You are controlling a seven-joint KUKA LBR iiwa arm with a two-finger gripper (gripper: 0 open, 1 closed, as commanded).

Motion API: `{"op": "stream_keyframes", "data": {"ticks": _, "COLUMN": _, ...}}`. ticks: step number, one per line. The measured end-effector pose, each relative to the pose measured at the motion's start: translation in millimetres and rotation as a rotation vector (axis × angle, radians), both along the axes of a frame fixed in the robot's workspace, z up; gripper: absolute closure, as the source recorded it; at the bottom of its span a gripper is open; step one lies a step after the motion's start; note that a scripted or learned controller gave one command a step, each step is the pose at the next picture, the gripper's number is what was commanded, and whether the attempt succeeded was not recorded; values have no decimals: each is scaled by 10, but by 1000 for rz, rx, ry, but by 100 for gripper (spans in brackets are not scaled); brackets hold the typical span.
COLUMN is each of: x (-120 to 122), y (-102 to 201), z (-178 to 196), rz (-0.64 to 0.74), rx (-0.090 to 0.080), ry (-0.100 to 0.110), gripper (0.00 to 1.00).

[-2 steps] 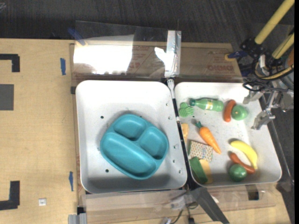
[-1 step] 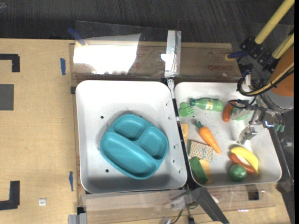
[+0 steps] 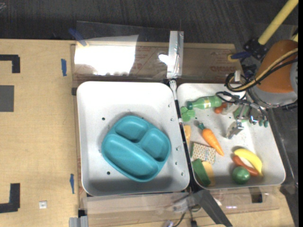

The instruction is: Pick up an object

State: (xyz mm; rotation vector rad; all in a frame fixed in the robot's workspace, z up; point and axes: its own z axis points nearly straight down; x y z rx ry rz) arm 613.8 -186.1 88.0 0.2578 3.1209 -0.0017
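The right bin [image 3: 274, 150] holds several toy foods. A green bottle [image 3: 204, 103] lies at its far left, with a small orange-red piece [image 3: 218, 109] beside its cap end. An orange carrot [image 3: 211, 139] lies in the middle, pointing toward the near right. A yellow and red fruit [image 3: 247, 161] and a green ball [image 3: 241, 174] sit at the near right. A patterned square piece [image 3: 203, 152] and a green and yellow item [image 3: 204, 171] lie at the near left. My gripper [image 3: 236, 124] hangs over the far right part of this bin, right of the carrot and bottle, with nothing visibly in it.
The left bin [image 3: 90, 98] carries a teal divided plate [image 3: 136, 147] in its middle. A raised divider [image 3: 179, 126] separates the two bins. The arm's orange band [image 3: 279, 72] and cables [image 3: 246, 79] hang over the right bin's far right corner. Clear plastic sheeting [image 3: 123, 56] lies behind the bins.
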Motion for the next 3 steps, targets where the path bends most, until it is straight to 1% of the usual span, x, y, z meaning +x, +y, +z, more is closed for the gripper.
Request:
{"op": "stream_keyframes", "data": {"ticks": 1, "x": -464, "y": 319, "z": 11, "rz": -51, "rx": 1, "ry": -2, "gripper": 0}}
{"op": "stream_keyframes", "data": {"ticks": 2, "x": -675, "y": 721, "z": 17, "rz": -116, "rx": 1, "ry": -3, "gripper": 0}}
{"op": "stream_keyframes", "data": {"ticks": 3, "x": -252, "y": 348, "z": 10, "rz": 313, "rx": -4, "ry": -4, "gripper": 0}}
